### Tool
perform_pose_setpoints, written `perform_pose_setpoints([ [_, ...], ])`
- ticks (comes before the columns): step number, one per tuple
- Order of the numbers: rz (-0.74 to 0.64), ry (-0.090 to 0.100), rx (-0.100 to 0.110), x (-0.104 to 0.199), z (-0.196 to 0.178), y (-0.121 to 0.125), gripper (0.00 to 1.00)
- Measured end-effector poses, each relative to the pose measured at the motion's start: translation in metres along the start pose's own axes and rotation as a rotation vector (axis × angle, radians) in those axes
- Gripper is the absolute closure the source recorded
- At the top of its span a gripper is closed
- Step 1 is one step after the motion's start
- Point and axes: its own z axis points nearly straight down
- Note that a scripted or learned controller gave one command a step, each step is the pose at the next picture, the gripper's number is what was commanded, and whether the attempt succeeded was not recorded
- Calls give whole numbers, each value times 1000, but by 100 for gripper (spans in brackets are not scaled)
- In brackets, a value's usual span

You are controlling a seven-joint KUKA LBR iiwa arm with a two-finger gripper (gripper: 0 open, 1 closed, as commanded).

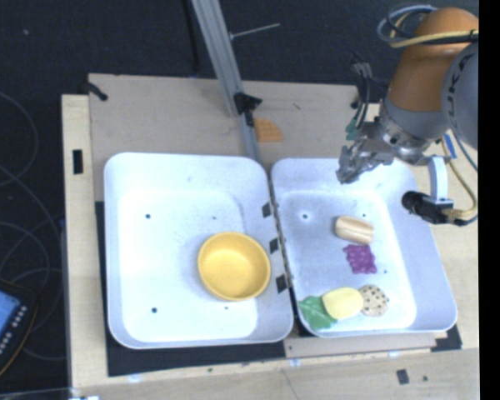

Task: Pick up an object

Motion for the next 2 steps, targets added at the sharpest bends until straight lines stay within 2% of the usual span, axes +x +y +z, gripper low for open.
perform_pose_setpoints([
  [1,0,1,0,43,-2,-13,100],
  [2,0,1,0,79,-8,-41,100],
])
